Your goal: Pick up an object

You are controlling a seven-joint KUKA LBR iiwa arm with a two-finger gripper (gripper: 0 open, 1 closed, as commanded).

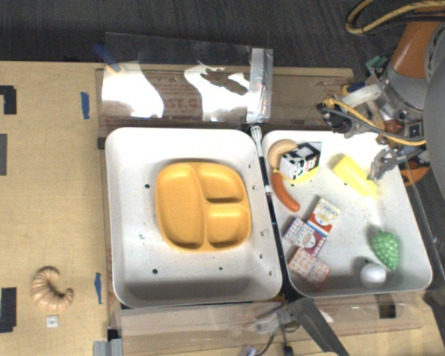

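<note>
Right now the gripper [380,163] hangs just beside the yellow block [354,174] in the right bin [415,221], its opening impossible to judge; the block looks light, stiff, best pinched across its narrow sides.

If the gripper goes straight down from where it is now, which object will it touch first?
Probably the yellow block in the right white bin. The gripper hangs just beside the block's right end, so it may instead land on bare bin floor; depth is unclear.
</note>
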